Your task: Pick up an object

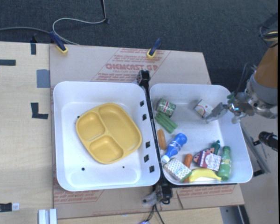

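Camera view gives you two white bins side by side on the cardboard-covered bench. Your left bin (pixel 65 125) carries a yellow divided tray (pixel 108 132), lying flat and slightly turned. Your right bin (pixel 242 153) carries the loose objects: a green-labelled can (pixel 165 107) near the divider, a dark green packet (pixel 166 122) just below it, an orange stick (pixel 161 138) beside the divider, a blue and white bottle (pixel 173 146) lying on its side, a small white carton (pixel 203 108) toward the far wall, and a cluster along the near wall that includes a patterned box (pixel 178 169), a banana (pixel 204 175), a red packet (pixel 208 160) and a green bottle (pixel 225 163). Note the gripper (pixel 226 112) at the right bin's right side, above its floor, near the white carton but apart from it. Its two fingers stand spread, with nothing between them.
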Motion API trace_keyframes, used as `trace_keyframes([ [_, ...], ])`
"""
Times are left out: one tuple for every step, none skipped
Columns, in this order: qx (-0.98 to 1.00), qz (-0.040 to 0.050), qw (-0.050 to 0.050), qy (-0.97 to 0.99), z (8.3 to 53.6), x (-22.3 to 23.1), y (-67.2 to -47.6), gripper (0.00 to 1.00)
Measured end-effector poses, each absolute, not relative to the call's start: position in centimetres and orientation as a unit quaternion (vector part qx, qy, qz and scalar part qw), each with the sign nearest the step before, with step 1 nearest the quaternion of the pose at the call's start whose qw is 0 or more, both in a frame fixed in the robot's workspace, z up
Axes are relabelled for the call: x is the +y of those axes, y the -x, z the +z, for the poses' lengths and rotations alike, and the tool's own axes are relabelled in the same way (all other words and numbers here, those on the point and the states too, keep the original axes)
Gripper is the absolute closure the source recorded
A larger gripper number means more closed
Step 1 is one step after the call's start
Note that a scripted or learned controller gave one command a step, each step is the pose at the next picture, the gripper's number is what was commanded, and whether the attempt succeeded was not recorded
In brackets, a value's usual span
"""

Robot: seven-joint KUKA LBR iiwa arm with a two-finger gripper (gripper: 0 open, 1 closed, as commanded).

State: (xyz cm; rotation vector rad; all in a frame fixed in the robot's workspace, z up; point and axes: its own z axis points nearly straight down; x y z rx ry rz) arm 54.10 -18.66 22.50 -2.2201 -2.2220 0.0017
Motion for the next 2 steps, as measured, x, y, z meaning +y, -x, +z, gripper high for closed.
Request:
trace_keyframes([
  [-0.707, 0.0001, 0.0, 0.707, 9.0, -19.4, -54.8, 0.0],
  [-0.708, -0.0007, -0.002, 0.707, 8.7, -19.8, -59.5, 0.0],
])
